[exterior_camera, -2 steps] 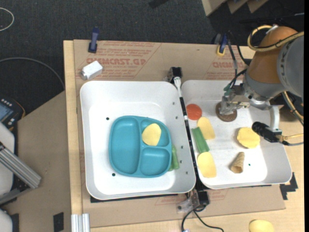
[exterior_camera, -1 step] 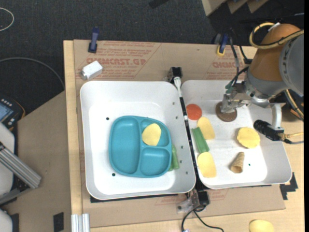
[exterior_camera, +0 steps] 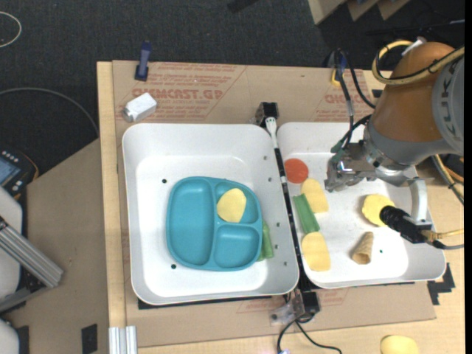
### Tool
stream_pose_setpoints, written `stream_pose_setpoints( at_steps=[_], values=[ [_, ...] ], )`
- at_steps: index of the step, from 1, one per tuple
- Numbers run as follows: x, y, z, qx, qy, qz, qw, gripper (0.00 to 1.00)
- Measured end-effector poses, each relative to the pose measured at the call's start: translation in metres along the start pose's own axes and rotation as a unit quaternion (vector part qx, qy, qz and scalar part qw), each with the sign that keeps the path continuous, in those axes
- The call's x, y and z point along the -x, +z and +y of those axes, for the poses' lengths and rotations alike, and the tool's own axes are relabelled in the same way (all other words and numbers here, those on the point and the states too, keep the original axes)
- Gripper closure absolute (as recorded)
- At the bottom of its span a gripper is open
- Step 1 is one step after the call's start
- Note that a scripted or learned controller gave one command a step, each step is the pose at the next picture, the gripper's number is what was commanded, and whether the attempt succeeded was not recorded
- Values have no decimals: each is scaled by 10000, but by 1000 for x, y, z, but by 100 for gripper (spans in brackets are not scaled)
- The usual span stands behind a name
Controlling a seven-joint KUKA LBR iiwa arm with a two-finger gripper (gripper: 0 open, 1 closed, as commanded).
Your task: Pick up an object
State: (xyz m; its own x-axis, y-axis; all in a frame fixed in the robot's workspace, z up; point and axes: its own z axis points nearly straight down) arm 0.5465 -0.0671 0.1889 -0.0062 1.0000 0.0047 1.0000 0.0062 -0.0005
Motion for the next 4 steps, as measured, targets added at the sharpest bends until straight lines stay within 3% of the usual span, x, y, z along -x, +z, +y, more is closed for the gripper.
stream_pose_setpoints(
  at_steps=[1,2,3,4],
  values=[
    [-27,5,-71,-38,30,-7,10000,100],
    [-106,-118,-65,74,-23,-7,10000,100],
    [-97,-190,-66,55,24,-20,10000,100],
    [-152,-193,-65,22,-3,-17,10000,100]
  ],
)
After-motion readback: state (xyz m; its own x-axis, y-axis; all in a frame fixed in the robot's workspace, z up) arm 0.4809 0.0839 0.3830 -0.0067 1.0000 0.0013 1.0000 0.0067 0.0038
